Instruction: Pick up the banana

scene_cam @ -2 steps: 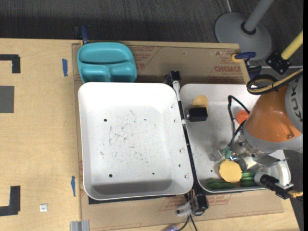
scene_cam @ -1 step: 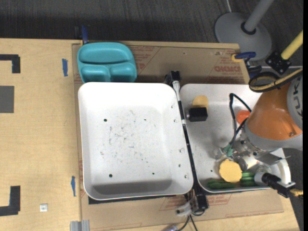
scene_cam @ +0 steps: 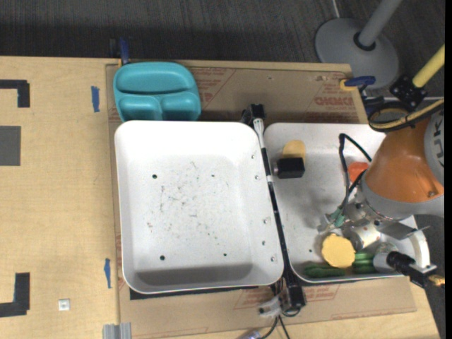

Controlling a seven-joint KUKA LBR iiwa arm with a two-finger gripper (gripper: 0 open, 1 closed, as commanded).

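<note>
Two white bins sit on cardboard over dark carpet; hand state unclear.

I see a teal divided tray on the desk behind the left bin. In the right bin, a black block touches a yellow one.
</note>
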